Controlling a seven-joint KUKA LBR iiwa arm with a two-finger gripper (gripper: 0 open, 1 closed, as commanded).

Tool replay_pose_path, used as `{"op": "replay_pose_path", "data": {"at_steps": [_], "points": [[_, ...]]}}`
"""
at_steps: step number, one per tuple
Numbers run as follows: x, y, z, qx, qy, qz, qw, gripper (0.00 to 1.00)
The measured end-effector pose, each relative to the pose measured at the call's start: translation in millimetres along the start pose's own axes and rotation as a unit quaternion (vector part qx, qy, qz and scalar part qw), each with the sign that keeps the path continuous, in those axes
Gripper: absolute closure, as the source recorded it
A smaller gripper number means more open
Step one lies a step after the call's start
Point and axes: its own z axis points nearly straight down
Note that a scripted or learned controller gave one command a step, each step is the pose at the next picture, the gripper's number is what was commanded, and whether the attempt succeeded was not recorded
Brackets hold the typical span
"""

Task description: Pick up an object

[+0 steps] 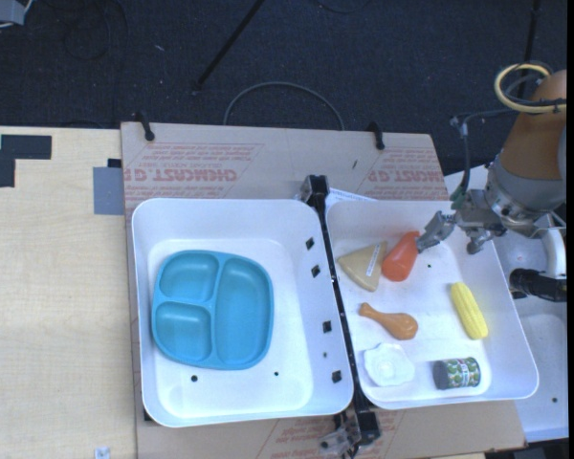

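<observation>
Hand (452, 229) apparently spread, empty, just beside orange bottle (401, 257); could knock it into cheese wedge (364, 266) if lowered off-centre.

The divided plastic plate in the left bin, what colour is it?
Light blue plate, plain, seen clearly in the camera view.

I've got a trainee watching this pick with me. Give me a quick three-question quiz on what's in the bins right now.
1. True or false: the blue divided plate lies in the same bin as the corn cob.
2. Multiple choice: which item lies nearest the claw? A) the can B) the orange-red bottle C) the drumstick
3. Fill in: the white lid-like piece sits just left of the ____.

Key: 1 false, the plate is alone in the left bin and the corn is in the right bin. 2 B. 3 can.
</observation>
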Motion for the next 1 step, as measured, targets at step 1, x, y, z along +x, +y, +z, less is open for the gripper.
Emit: {"op": "replay_pose_path", "data": {"at_steps": [1], "points": [[0.1, 3.0, -9.2, -0.007, -0.001, -0.001, 1.0000, 0.00]]}}
